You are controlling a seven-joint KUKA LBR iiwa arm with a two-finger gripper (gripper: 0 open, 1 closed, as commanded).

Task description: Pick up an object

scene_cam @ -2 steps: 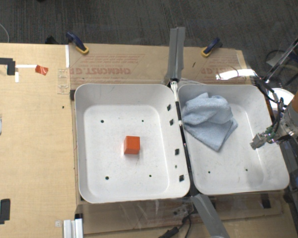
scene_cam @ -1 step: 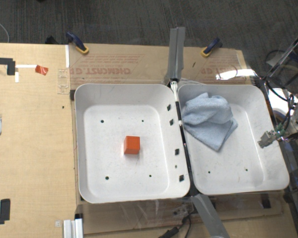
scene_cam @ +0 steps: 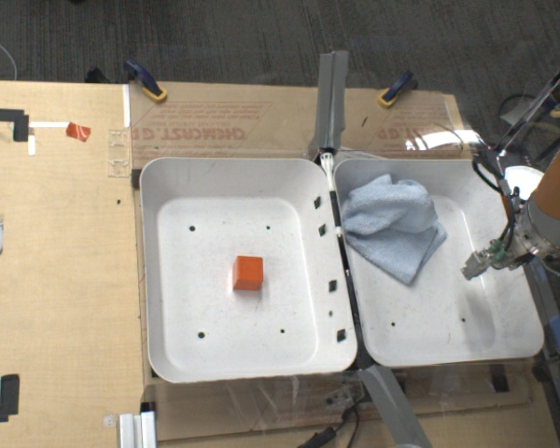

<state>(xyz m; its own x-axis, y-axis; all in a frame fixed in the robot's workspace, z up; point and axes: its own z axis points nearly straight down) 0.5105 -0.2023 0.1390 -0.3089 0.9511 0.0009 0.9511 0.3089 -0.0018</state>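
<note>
the bench (scene_cam: 56, 250) carried two shallow white bins side by side, and everything that mattered lay inside them. the left bin (scene_cam: 168, 334) held one small orange block (scene_cam: 248, 273), sitting flat a little toward six o'clock of that bin's centre, well apart from every wall. the right bin (scene_cam: 429, 339) held a crumpled pale blue cloth (scene_cam: 394, 224), bunched toward ten o'clock of its bin and touching the wall next to the divider.

the arm (scene_cam: 551, 203) came in from three o'clock, and its tool (scene_cam: 481, 262) hung over the right bin's three o'clock side, near the cloth but apart from it. the tool was too small and blurred to say whether it stood wide or narrow; nothing could be seen gripped in it.

judged from this, the pick had not yet begun. the cloth looked the nearer choice: the tool would do well to travel toward nine o'clock, stop above the thickest fold, and come straight down so it bites a ridge of fabric rather than flat cloth. the block would want a longer reach across the divider and a square, centred approach.
</note>
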